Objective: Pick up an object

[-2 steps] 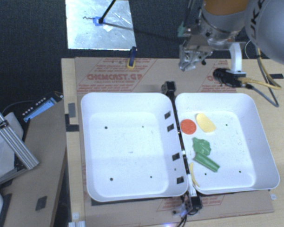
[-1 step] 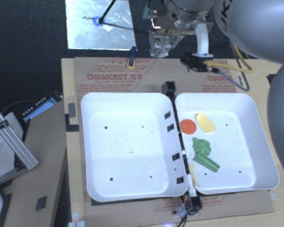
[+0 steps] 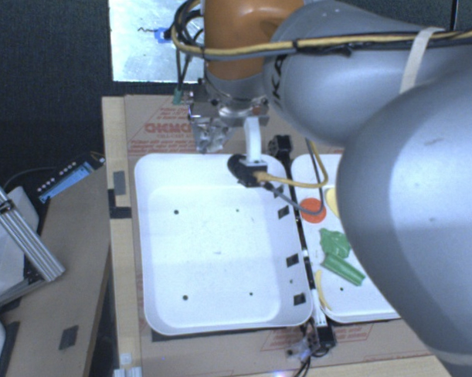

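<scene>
**Desk:** What is there to pick up, and where?

**Photographer:** The loose items lie in the right bin (image 3: 356, 311), beside the wall it shares with its neighbour. Nearest the camera is a green plastic object (image 3: 339, 257), lumpy and elongated, lying at a slant on the white floor. Just beyond it is an orange round object (image 3: 312, 209), flat like a disc. A yellow sliver (image 3: 320, 286) shows along the bin wall below the green piece, and another yellow scrap (image 3: 330, 197) peeks out beside the orange one, half hidden by the arm (image 3: 388, 124).

**Desk:** Count them for me.

**Photographer:** Two bins. One green, one orange, two bits of yellow; whether the yellow bits are one item or two, I cannot tell. The arm covers much of that bin.

**Desk:** And the left bin (image 3: 153, 248)?

**Photographer:** White floor with four small dark dots, two far and two near.

**Desk:** The claw?

**Photographer:** The gripper (image 3: 211, 134) hangs under the orange band (image 3: 249, 21), above the far rim of the left bin, well apart from the green and orange items. Whether it is wide or narrow cannot be told from this angle, and nothing can be seen in it. A yellow cable (image 3: 293, 44) runs across the arm.
</scene>
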You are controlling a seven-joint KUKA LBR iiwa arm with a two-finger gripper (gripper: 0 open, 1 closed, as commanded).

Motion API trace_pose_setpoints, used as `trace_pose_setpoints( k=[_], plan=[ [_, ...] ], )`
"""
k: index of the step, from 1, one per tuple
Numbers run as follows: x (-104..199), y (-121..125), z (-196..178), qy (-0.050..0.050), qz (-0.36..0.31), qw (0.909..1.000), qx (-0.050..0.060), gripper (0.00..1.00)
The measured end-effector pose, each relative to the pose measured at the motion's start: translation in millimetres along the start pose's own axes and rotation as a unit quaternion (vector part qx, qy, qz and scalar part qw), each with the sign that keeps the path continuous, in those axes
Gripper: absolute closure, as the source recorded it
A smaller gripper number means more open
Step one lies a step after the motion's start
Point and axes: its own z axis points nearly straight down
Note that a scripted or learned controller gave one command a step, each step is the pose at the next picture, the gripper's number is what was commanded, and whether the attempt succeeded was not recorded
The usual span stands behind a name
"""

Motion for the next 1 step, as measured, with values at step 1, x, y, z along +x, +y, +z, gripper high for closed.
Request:
trace_pose_setpoints(
  k=[1],
  plan=[
    [17.6, 1.5, -165.2, 0.004, 0.001, 0.9999, -0.015, 1.00]
  ],
)
